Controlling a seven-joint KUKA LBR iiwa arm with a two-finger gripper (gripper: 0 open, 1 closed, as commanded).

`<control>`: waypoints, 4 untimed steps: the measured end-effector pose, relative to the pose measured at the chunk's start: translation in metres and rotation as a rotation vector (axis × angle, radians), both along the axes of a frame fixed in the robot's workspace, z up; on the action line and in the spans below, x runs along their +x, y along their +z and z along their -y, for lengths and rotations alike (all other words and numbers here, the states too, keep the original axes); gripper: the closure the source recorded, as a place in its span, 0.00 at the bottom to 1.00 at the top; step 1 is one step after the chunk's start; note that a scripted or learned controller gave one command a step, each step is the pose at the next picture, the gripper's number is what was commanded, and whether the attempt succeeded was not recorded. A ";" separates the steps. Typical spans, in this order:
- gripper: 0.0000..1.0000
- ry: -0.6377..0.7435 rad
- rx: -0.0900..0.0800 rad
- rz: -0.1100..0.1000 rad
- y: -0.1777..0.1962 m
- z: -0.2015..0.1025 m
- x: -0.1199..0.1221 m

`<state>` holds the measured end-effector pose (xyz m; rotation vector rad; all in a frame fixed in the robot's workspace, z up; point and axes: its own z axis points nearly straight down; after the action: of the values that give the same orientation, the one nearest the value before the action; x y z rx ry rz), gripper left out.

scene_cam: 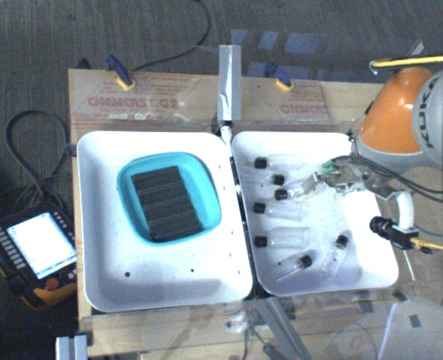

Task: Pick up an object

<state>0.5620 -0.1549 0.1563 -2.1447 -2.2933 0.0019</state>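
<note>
Several clear vials with black caps lie scattered in the right bin, among them one at the far left, one near the middle and one toward the front. My gripper hangs low over the far half of this bin, coming in from the right under the orange band. A vial lies with its clear end right at the gripper's tip and its black cap pointing left. Whether that vial is held is unclear.
The left bin holds a teal tray with a black ridged block in it. A metal post stands behind the divide between the bins. A cable fitting sticks out over the right bin's right rim.
</note>
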 end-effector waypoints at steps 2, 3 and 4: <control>1.00 -0.082 -0.002 0.017 -0.056 -0.032 0.016; 1.00 0.014 -0.003 0.002 0.112 -0.040 0.053; 0.00 0.014 -0.003 0.002 0.112 -0.040 0.053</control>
<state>0.6146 -0.1149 0.2686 -2.1312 -2.3104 0.0037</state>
